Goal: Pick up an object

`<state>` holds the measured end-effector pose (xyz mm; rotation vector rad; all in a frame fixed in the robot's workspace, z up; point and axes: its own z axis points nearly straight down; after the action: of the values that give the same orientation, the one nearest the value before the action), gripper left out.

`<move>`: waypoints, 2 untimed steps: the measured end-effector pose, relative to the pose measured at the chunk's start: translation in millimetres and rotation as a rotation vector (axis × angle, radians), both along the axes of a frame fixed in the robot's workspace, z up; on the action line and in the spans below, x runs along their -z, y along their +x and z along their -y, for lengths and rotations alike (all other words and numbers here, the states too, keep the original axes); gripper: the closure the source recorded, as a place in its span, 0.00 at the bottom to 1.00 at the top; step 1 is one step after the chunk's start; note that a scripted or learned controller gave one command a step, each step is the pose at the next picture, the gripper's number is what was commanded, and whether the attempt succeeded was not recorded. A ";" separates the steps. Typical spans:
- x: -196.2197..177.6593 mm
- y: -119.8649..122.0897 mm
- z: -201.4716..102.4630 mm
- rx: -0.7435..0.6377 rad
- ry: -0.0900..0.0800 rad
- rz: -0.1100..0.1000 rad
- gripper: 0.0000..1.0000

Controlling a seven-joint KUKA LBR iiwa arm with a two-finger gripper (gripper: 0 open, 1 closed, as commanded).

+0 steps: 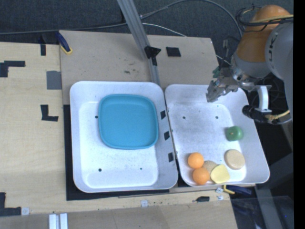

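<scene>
Bins: two, left bin (pixel 81 142) and right bin (pixel 190 104).
Left bin: one blue plate (pixel 128 121).
Right bin: two orange balls (pixel 195 160), one green object (pixel 233 133), one yellow piece (pixel 220 173), one beige disc (pixel 234 159).
Gripper (pixel 213 93): at the right bin's far edge, grip unclear.

The blue plate (pixel 128 121) looks like smooth plastic. The white bins (pixel 86 173) look like scuffed plastic. The bench (pixel 28 99) looks like plain matt wood.
</scene>
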<state>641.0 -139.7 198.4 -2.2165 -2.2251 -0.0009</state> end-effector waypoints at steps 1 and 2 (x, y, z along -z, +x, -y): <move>2.2 -11.7 -43.2 0.001 0.000 -0.001 1.00; -14.0 -21.8 -95.4 -0.001 0.000 0.001 1.00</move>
<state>619.2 -44.3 212.4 -2.2162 -2.2266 -0.0024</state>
